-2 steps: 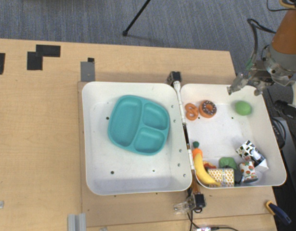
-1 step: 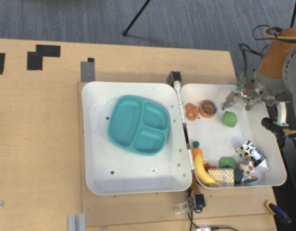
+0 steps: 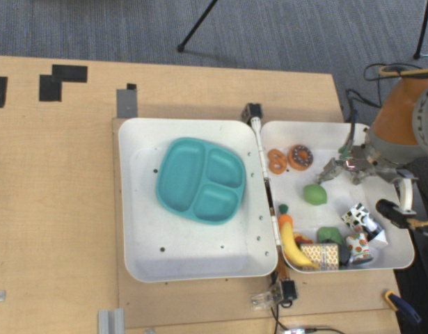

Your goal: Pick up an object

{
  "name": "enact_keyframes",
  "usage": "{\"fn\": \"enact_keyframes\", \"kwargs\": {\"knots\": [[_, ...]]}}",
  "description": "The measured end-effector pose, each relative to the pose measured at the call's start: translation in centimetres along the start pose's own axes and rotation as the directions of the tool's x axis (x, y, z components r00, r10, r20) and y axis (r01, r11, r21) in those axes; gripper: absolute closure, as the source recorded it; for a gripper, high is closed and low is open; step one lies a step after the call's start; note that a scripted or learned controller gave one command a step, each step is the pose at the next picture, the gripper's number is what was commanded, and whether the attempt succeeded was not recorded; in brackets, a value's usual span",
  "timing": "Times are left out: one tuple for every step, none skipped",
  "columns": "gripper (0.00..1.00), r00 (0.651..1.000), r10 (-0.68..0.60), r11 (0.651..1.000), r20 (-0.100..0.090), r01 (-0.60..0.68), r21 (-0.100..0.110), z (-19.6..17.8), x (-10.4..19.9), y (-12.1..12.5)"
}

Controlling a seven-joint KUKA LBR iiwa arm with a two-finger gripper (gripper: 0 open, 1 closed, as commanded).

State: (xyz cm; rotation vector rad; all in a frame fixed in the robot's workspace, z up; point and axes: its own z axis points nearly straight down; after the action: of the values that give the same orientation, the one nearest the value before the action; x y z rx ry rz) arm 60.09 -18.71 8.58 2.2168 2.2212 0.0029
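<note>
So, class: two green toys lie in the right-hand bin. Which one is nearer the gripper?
The round light-green ball, alone mid-bin, just below and left of the gripper. The darker green toy sits lower, wedged among the clutter by the yellow banana.

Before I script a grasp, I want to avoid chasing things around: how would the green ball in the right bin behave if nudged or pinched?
The green ball looks round and smooth, so it would probably roll if nudged. It sits apart on the bare bin floor, so nothing nearby would likely stop it. Its curve may let it slip out of a pinch that is off-centre.
</note>
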Motion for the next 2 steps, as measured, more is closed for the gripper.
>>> {"fn": "enact_keyframes", "kwargs": {"knots": [[0.0, 1.0, -0.003, 1.0, -0.002, 0.003, -0.003, -0.2, -1.8, -5.5], [0.0, 1.0, -0.002, 1.0, -0.001, 0.002, -0.007, -0.2, -1.8, -9.5]]}}
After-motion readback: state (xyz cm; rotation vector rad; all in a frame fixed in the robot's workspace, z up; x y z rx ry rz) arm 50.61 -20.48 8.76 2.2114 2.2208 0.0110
